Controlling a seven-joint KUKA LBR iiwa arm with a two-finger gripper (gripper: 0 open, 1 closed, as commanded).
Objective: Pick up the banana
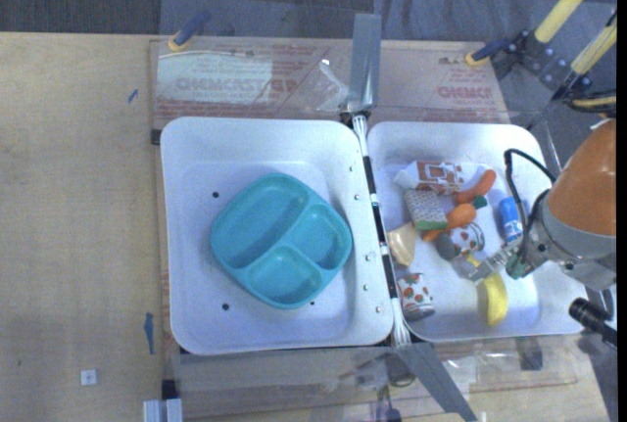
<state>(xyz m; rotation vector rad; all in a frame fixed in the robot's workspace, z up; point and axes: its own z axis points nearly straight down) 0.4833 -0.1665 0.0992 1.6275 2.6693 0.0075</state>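
A small yellow banana (pixel 495 300) lies near the front of the right bin (pixel 446 330), clear of the other items. My gripper (pixel 506 263) hangs just above and behind the banana, at the end of the grey arm with the orange band (pixel 588 187) that comes in from the right. Nothing in this view shows the banana being held; it rests on the bin floor.
The right bin also holds a carrot (pixel 468 202), a white packet (pixel 437 175), a blue item (pixel 508 218), a spotted cup (pixel 415 296) and a beige piece (pixel 402 243). A teal divided plate (pixel 281 240) sits in the left bin (pixel 186 156).
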